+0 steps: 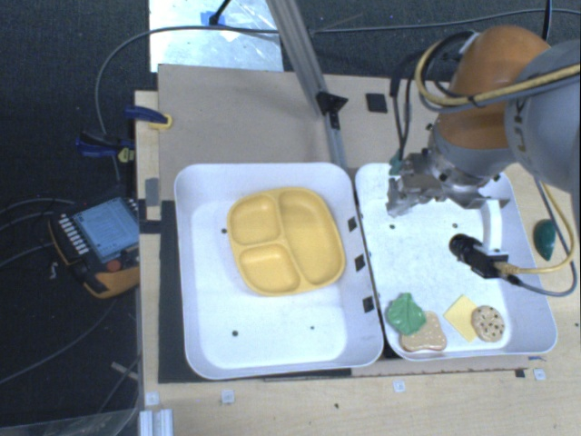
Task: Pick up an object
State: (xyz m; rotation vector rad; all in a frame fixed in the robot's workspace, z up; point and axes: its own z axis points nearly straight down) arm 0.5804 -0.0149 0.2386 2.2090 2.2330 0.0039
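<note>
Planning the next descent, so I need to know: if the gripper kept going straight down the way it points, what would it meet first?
Likely the bare floor of the right bin. The gripper hangs near that bin's upper left corner, apart from the food pieces at the bottom edge, though depth is hard to judge.

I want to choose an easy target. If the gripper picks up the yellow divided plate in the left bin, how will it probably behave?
The yellow divided plate looks like rigid moulded plastic, so it would probably keep its shape. It is wide and shallow; gripped at one rim, it would likely tilt. Its smooth surface may slip. The gripper hovers over the right bin.
</note>
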